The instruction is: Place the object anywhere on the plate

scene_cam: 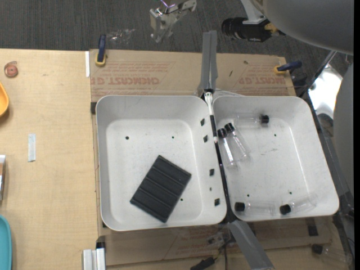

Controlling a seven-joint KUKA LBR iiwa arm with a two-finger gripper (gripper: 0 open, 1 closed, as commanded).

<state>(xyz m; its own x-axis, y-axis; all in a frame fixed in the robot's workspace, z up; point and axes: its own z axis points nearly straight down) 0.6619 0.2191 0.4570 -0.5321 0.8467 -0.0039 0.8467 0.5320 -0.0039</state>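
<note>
A black ribbed plate [161,188] — a flat rectangular slab with grooves running along its length — lies tilted on the floor of the left bin [112,122], toward that bin's front half, clear of the walls. Nothing rests on it.

The objects are in the right bin [304,151]: clear plastic vials with black caps. Two vials [232,145] lie side by side close to the bin's left wall, caps pointing toward the back. Another vial [251,119] lies near the back wall, its transparent body hard to separate from the white floor; only its black cap reads plainly. Along the front edge lie two more vials [292,207], their bodies nearly lost in glare, and a separate black cap [239,207] sits at the front left corner — whether a vial is attached to it cannot be made out.

The gripper [169,13] hangs at the top of the view, well behind both bins, over the dark floor, with nothing between its fingers. It is small and partly cut off by the frame's edge, so whether its claw is spread or pressed together cannot be told. The grey arm [309,7] fills the upper right corner, blurred and cropped.

The bins stand on brown cardboard [152,75] held by clamps, a blue-handled clamp [101,49] at its back left corner. A grey bar [208,61] runs back from the seam between the bins.
</note>
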